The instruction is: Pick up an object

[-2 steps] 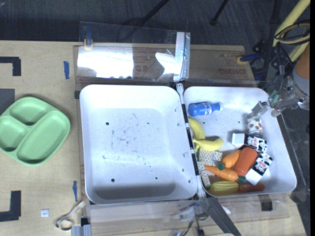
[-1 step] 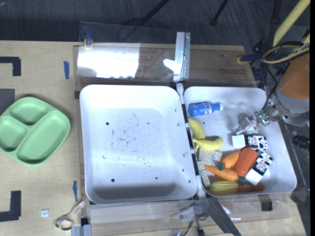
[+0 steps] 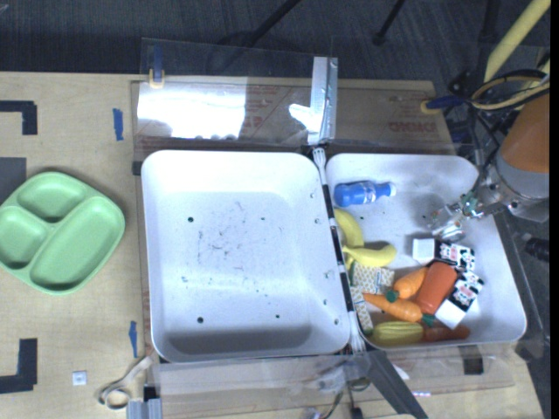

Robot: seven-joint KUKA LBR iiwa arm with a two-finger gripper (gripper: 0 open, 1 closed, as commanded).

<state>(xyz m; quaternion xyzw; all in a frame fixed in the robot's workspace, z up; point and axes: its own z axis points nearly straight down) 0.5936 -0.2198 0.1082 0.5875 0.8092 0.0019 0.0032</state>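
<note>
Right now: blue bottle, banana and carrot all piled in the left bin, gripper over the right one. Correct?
Not quite. In the camera view the blue bottle, banana and carrot lie in the right bin, not the left bin. The gripper does hover over the right bin.

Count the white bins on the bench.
2. The left bin sits mid-bench; the right bin adjoins it, holding the blue bottle, banana and other items.

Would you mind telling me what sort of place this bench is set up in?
Most likely a robotics lab: a plywood bench bears two white bins, the right one heaped with toy food such as a banana, and tripod legs stand on the carpet behind.
</note>
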